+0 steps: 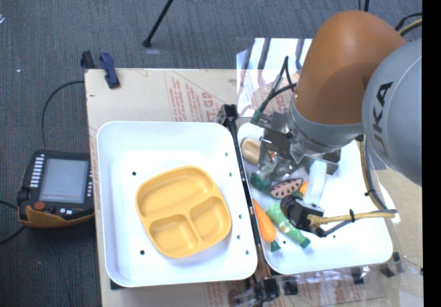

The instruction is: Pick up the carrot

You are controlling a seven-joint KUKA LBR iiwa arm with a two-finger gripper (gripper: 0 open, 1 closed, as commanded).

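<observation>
The carrot [264, 224] is orange with a small green top. It lies in the right bin [372, 244] against that bin's left wall, near the front. My gripper [270, 169] hangs over the middle of the right bin, a short way behind the carrot and slightly to its right. The large orange-banded wrist above it hides much of the bin. Nothing shows in the gripper.
A green bottle-like toy [286, 223] lies right beside the carrot. A pinkish speckled piece [286, 188] and a tan object [249, 152] sit close under the gripper. A black part with a yellow cable [344, 217] crosses the bin. The left bin [120, 161] holds a yellow divided plate [182, 210].
</observation>
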